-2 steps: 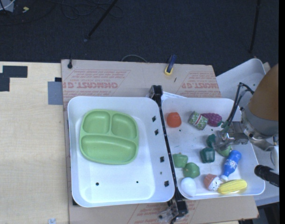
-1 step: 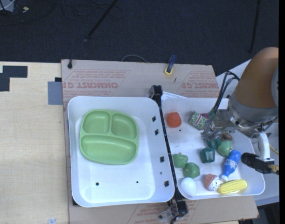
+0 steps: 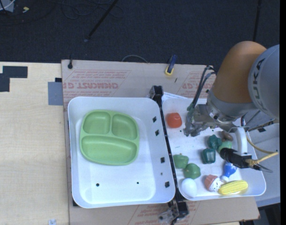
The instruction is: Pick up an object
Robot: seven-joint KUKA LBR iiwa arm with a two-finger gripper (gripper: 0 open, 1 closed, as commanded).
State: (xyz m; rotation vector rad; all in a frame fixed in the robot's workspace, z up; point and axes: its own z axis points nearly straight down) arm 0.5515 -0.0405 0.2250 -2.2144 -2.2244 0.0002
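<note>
Bench, two white bins; right bin (image 3: 260, 187) holds the clutter. Gripper (image 3: 189, 129) hangs just right of the orange object (image 3: 174, 120), nothing visibly gripped. Finger opening: can't tell. Orange object is the nearest pick, leftward.

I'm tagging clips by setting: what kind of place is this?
Probably a robotics lab bench for grasping trials: a robot arm reaches over two white bins, one holding a green divided plate, the other toy food like corn.

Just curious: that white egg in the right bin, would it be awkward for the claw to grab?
Probably. The white egg looks smooth and rounded, so it may slip or roll. It sits in the right bin's corner beside a green piece, limiting approach.
</note>
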